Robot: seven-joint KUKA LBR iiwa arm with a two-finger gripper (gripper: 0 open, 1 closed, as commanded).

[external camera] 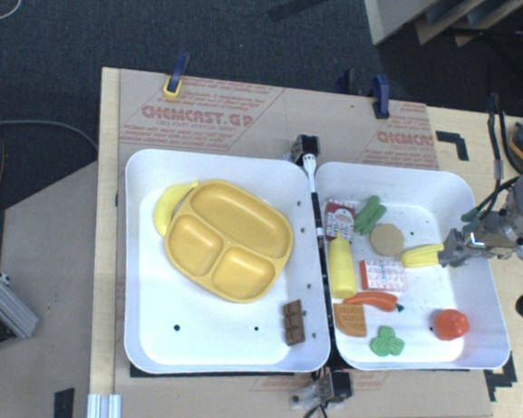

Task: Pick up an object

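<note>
Corn cob (420,257) (yellow, right bin) lies touching the gripper (449,248); whether it grips, I cannot tell.

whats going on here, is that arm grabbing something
A grey robot arm reaches in from the right over the right bin, which holds small toy foods. Its gripper sits right at the end of a yellow corn cob, but whether the cob is actually between the fingers is too hard to tell. A tomato, a broccoli piece and a yellow bottle lie nearby. The left bin holds a yellow divided tray and a chocolate bar.
</note>
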